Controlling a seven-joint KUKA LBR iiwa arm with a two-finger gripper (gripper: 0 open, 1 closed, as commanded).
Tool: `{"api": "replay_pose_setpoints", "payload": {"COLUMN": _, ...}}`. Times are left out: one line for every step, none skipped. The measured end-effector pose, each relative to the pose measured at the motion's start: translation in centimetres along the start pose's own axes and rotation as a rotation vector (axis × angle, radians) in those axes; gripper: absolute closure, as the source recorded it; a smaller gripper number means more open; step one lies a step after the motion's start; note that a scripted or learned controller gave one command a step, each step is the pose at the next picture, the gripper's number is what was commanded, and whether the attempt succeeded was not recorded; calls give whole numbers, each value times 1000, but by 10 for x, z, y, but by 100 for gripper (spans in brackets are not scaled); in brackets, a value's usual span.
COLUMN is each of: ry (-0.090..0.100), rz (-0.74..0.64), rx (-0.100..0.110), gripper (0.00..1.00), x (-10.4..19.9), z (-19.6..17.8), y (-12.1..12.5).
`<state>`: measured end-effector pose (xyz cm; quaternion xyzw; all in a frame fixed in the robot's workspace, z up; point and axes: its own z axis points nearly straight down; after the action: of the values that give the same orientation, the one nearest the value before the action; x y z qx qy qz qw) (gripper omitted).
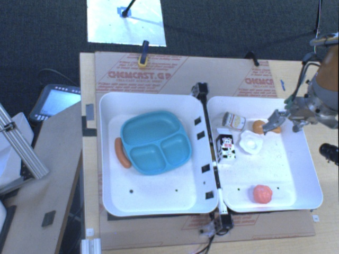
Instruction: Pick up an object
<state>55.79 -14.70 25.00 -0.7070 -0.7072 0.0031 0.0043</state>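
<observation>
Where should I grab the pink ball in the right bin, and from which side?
Take the pink ball across its middle, coming straight down from above. It looks round, so any finger direction would likely do. It sits alone near the front of the right bin, apart from the cluster by the gripper, so the fingers should have room on both sides. Its front is closer to the bin's rim.

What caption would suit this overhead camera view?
Robot hand hovers over the right bin near an orange object; blue tray sits left.
</observation>
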Motion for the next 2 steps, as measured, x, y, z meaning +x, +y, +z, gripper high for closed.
{"api": "replay_pose_setpoints", "payload": {"ry": -2, "rz": -3, "rx": -11, "gripper": 0, "x": 0, "z": -6, "y": 2}}
{"api": "replay_pose_setpoints", "payload": {"ry": -2, "rz": -1, "rx": -10, "gripper": 0, "x": -4, "z": 40, "y": 11}}
